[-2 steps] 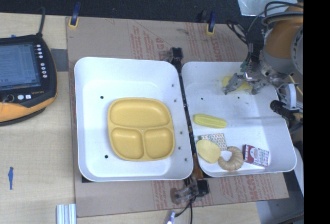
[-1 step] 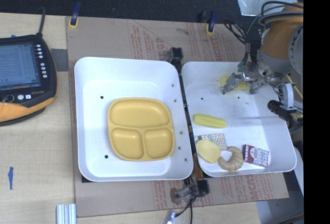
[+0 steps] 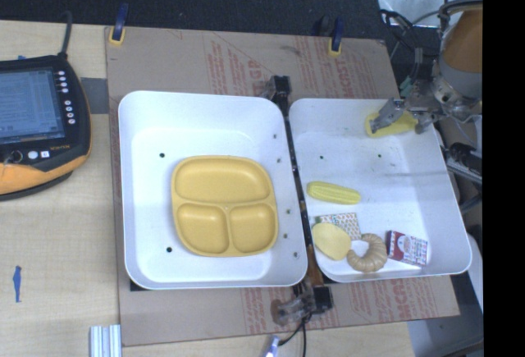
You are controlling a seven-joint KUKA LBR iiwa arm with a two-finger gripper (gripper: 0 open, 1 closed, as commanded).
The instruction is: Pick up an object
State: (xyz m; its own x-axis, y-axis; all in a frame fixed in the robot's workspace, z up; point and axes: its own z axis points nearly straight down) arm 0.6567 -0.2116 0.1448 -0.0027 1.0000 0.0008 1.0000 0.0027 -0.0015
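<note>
My gripper hangs over the far right corner of the right bin, at a small yellow object that lies partly under it. Whether it grips that object is unclear from this angle. Nearer the front of the same bin lie a long yellow corn-like piece, a round pale yellow piece, a curved brown pastry-like piece, a small patterned card and a red and white carton.
The left bin holds a yellow divided plate. A teach pendant with a screen lies on the bench at the left. Cables and the arm's body crowd the upper right beside the bin.
</note>
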